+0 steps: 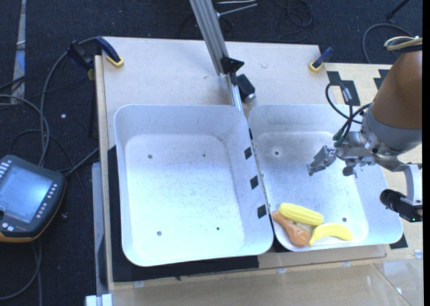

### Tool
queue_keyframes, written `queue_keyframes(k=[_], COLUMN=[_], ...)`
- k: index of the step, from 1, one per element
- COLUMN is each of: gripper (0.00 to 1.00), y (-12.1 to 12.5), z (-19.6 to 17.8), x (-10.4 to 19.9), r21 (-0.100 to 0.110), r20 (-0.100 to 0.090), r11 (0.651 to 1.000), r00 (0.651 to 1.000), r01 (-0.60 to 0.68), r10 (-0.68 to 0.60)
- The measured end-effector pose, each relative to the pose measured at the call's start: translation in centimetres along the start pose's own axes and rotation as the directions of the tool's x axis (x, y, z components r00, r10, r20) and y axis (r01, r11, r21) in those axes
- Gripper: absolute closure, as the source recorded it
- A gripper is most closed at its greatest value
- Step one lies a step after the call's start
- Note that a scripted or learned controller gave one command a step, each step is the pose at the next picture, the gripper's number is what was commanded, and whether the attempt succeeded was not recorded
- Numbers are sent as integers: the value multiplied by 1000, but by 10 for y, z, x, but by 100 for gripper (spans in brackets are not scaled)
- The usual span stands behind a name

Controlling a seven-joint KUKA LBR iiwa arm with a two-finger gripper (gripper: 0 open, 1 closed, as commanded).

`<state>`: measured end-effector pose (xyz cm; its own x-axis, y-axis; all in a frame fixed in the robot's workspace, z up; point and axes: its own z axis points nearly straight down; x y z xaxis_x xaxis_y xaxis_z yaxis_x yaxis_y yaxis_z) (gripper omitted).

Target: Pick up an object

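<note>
Three toy foods lie at the front of the right bin [295, 130]: a yellow corn cob [301, 214], an orange carrot-like piece [293, 229] beside it, and a yellow banana [331, 233]. My gripper [321, 161] hangs over the middle of the right bin, above and behind those items, pointing left. Nothing shows between its fingers. The grey arm with its orange band [402, 89] reaches in from the right.
The left bin [127, 123] stands beside the right one, sharing a divider with black markers [254, 180]. A slanted metal pole [208, 19] rises behind the bins. Yellow clamps [113, 60] sit at the bench's back corners. A pendant [27, 197] lies at left on the floor.
</note>
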<state>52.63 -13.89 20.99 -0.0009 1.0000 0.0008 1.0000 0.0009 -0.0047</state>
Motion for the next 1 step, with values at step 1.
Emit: queue_keyframes(k=[1], gripper=[0], y=[9], z=[49], x=[-2], r21=[0], r20=[0], r11=[1000], r00=[1000], r01=[-1], r10=[1])
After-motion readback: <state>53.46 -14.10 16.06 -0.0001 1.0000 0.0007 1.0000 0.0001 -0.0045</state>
